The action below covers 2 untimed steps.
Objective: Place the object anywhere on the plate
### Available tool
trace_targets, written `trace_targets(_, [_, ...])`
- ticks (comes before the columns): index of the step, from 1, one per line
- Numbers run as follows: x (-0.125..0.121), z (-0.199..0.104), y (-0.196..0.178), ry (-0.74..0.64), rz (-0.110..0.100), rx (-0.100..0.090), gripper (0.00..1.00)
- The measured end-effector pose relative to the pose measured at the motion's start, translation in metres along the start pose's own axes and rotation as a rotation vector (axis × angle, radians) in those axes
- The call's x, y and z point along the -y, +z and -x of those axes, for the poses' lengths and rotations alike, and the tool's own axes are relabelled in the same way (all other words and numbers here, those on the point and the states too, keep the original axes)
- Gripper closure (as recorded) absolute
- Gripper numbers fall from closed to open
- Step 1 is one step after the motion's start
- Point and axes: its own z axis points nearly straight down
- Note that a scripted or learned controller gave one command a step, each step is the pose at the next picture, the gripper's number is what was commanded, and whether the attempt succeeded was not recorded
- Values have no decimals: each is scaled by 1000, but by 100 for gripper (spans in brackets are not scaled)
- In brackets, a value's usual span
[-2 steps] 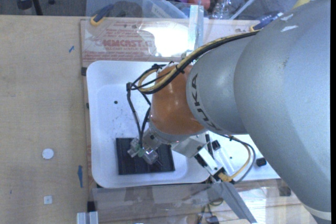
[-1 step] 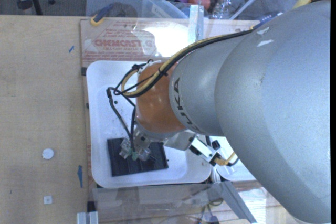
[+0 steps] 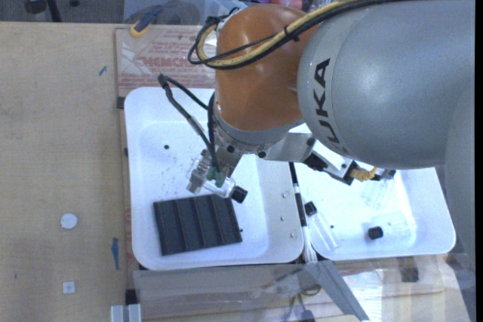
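one dark ridged plate (image 3: 198, 225), two white bins (image 3: 143, 162), one hand (image 3: 210, 181), grip state unclear

Bright even light, soft focus, glare on white bins (image 3: 143, 162).

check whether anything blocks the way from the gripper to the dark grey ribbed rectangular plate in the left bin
Nothing visible does. The gripper hangs just beyond the dark grey ribbed rectangular plate's far edge, with bare floor of the white left bin between them.
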Motion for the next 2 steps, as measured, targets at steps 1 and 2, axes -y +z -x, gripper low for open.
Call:
trace_targets(1, [1, -25, -30, -358, 2, 1, 100])
trace_targets(2, [-39, 36, -48, -440, 2, 2, 100])
